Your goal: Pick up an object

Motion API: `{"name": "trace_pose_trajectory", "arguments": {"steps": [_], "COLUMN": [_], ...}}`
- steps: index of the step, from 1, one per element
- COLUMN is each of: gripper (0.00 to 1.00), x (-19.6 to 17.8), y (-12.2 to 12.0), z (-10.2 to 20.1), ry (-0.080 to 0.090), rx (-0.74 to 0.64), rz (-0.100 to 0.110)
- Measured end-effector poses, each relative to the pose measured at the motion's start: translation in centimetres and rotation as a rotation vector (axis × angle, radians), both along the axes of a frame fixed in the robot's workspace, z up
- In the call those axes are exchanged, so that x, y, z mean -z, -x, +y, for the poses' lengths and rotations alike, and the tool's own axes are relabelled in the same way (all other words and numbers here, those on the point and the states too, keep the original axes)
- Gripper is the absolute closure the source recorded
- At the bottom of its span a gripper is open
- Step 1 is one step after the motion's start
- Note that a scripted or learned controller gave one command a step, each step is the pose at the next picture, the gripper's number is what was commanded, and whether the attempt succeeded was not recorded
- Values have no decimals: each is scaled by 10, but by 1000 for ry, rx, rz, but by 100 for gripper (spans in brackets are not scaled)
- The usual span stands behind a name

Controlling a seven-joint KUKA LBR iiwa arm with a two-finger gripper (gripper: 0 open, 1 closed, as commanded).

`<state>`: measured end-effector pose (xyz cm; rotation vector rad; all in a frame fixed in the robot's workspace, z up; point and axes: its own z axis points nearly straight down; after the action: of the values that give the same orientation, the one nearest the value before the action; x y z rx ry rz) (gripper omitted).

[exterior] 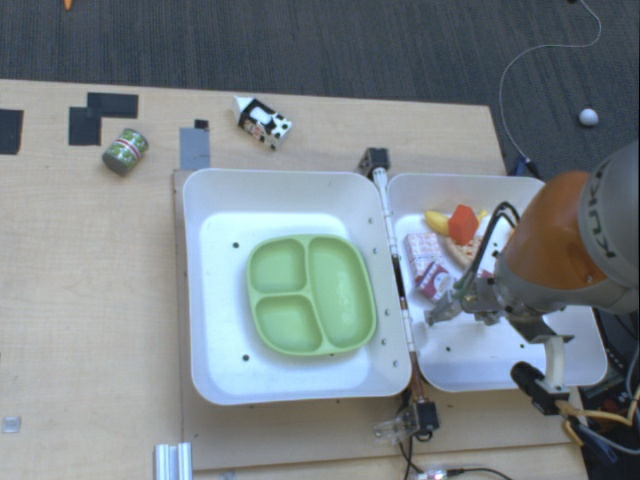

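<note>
On the bench's right bin (500, 368), the gripper (450, 306), its state unclear, hovers beside a red-and-white packet (428, 264).

2 white bins (215, 268). Left bin: pale green 3-compartment plate (310, 295). Right bin, 12 o'clock: yellow item (437, 220), red item (462, 222), red-and-white packet (428, 266). Bench (90, 298), light wood; at 11 o'clock: black-and-white cow-patterned toy (262, 122), green-labelled can (125, 152). Arm (560, 238): grey, orange band.
</note>
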<state>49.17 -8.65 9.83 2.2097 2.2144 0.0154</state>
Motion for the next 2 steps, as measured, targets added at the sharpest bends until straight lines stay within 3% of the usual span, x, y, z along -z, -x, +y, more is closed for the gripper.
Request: {"name": "trace_pose_trajectory", "arguments": {"steps": [1, 2], "gripper": [100, 0], "x": [-11, -11], "y": [-2, -2], "z": [1, 1], "ry": [0, 0], "rx": [-2, -2], "rz": [-4, -4]}}
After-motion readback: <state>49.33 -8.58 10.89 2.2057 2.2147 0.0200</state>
